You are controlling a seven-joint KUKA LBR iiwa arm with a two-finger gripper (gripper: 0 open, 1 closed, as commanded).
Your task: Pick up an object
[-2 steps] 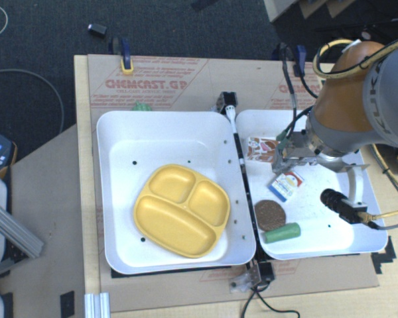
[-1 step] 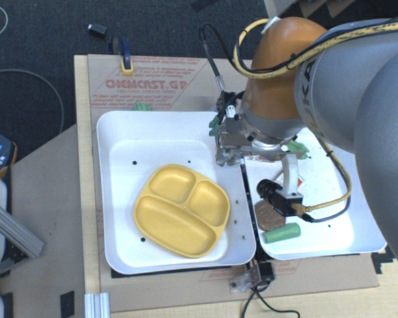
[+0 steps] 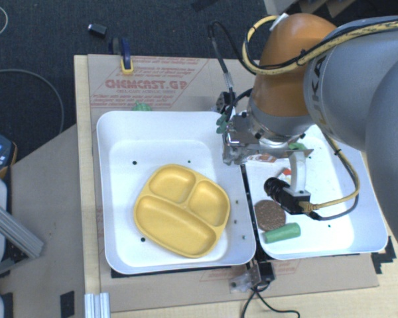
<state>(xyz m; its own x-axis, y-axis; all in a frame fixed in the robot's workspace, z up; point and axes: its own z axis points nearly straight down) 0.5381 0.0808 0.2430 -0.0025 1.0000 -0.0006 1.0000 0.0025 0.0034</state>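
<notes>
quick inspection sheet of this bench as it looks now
surface: cardboard-topped bench bearing left bin and right bin, side by side.
job's things: yellow divided plate in left bin; green cylinder and brown disc in right bin near its front-left corner.
clutter: blue-and-yellow clamp at the bench's far edge.
grippers: hand low over the right bin's far-left corner; hold not visible.
cables: yellow-black hoses on the arm; thin wire on the floor.
surroundings: dark carpet.

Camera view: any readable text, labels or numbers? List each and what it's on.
"CHEMCAST G P": red print on the brown board under the bins, above the left bin.
Smaller red lines below it: too blurred to read.
Red print on the board's front edge: too blurred to read.
</notes>
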